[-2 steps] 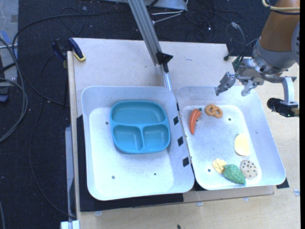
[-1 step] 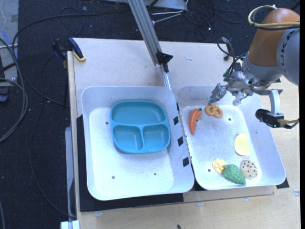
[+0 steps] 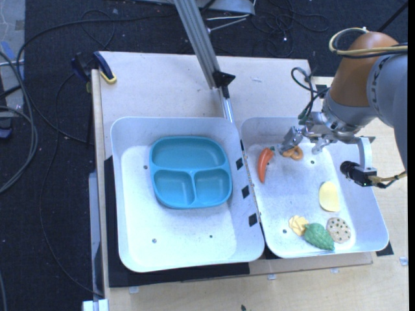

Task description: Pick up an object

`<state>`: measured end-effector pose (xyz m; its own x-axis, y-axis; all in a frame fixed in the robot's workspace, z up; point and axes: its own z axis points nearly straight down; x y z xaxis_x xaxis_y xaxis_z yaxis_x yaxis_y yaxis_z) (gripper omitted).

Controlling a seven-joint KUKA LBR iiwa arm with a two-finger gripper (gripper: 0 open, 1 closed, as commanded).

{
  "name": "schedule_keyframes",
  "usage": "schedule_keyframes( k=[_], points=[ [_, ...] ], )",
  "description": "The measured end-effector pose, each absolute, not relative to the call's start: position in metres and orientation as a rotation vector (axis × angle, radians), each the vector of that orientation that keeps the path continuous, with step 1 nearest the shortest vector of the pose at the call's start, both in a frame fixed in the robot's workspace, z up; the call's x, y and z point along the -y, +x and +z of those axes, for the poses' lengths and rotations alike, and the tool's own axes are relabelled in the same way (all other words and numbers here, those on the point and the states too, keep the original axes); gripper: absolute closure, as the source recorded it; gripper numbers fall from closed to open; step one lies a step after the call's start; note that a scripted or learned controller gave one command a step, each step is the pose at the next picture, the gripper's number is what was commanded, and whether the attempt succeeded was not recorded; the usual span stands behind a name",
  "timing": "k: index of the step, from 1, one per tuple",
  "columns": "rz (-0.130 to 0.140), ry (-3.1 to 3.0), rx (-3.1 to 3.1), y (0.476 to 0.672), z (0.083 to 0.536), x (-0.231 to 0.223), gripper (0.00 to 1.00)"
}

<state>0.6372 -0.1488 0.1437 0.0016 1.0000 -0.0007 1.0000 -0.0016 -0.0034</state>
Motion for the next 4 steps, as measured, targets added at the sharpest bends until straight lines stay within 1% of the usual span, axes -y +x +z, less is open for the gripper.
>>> schedule_keyframes(
  k=[1, 2, 3, 4],
  points=[
    [0.004, -2.220, 2.219, 0.637, 0.090, 0.148, 0.00],
    [-0.002, -2.224, 2.223, 0.638, 0.104, 0.149, 1.00],
    [-0.005, -2.226, 2.223, 0.633, 0.165, 0.151, 1.00],
    [-0.005, -2.223, 2.227, 0.634, 0.218, 0.151, 1.00]
  ],
)
